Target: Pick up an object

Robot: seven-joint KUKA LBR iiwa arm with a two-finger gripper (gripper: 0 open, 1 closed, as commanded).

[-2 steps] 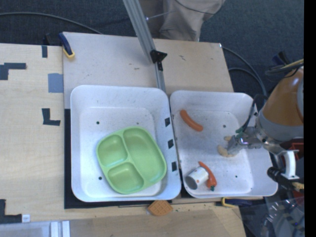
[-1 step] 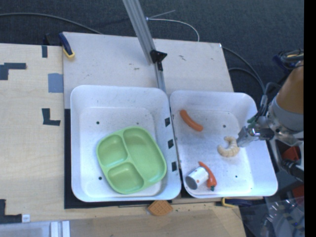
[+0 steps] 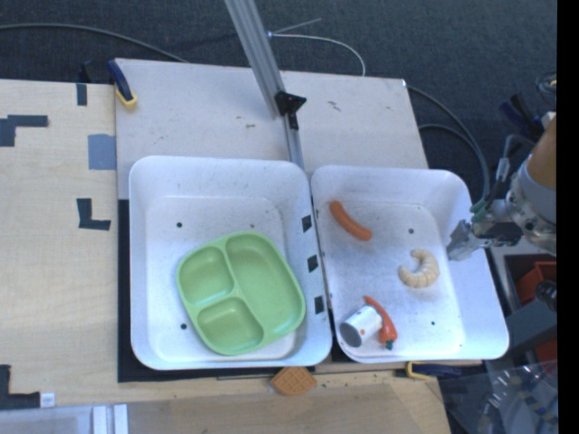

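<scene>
**A:** Your pincer (image 3: 460, 240) sits over the right-hand rim of the right bin (image 3: 479, 310), just beside the pale curled shrimp-like piece (image 3: 419, 268) and on its right. Nothing lies between its tips. How wide it stands I cannot tell; it is small and partly blurred at that edge.

**B:** So which thing do I go for?

**A:** The curled piece, I judge. It is nearest and lies alone on bare floor. Come in over it from the right, centre the pincer above its thick middle, and turn so the tips close across the curl's narrow width, not along it. Descend straight and close only once the tips straddle it.

**B:** What else lies around the curled piece?

**A:** Up and to its left, apart from it, lies an orange sausage (image 3: 350, 221). Below and to its left, near the bin's front wall, a small white cylinder (image 3: 360, 325) touches an orange carrot-like piece (image 3: 384, 321); that pair looks awkward to separate. Well to its left, the other bin (image 3: 145, 197) holds a green divided plate (image 3: 240, 292).

**B:** Anything in the way?

**A:** The rim under your pincer, mainly; clear it before dropping. A grey pole (image 3: 258, 48) crosses the counter (image 3: 199, 107) far above and left of the curled piece, out of your path. A tan waffle-like piece (image 3: 292, 382) sits outside both bins, below and left.
</scene>
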